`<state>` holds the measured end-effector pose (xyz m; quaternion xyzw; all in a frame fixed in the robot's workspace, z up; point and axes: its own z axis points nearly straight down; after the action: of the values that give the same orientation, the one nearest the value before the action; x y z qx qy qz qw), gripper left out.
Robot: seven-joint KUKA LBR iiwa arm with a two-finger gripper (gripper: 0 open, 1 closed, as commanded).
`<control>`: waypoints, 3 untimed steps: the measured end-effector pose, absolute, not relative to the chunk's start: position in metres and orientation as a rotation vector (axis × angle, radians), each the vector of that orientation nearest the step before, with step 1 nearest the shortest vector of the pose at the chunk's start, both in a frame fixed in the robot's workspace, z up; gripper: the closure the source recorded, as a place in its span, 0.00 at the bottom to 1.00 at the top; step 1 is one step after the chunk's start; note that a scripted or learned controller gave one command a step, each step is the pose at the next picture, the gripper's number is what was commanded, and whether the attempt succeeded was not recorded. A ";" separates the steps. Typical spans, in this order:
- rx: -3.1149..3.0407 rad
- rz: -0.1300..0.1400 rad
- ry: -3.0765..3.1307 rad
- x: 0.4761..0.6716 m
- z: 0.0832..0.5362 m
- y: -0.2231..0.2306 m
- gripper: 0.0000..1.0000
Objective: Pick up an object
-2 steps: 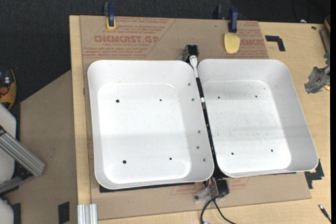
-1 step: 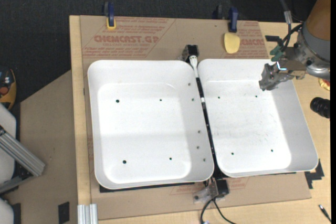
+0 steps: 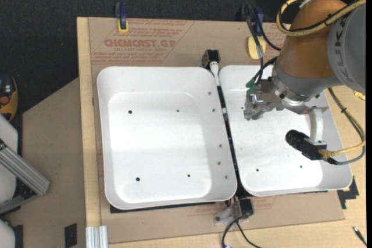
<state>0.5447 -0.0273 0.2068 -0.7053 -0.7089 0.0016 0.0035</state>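
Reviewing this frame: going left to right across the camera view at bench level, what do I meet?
Aluminium rail → blue clamp → left bin → black divider strip between the bins → gripper over the right bin → black cylinder on the arm.

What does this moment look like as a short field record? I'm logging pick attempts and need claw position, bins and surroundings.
arm: grey with orange band, reaching in from the right
claw: over the upper left part of the right bin
right bin: white, shallow, bare floor visible below the claw
left bin: white, shallow, small dark dots on its floor
object between claw fingers: none visible
bench: brown board with printed red lettering, under both bins
clamp: blue and yellow at the board's far edge
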 end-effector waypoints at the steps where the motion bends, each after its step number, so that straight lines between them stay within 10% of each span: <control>1: -2.223 -0.015 -2.234 0.602 0.305 -0.002 1.00; 3: -2.220 0.002 -2.221 0.587 0.317 0.002 1.00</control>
<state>0.5875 0.0022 0.3175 -0.7069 -0.7073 0.0008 0.0009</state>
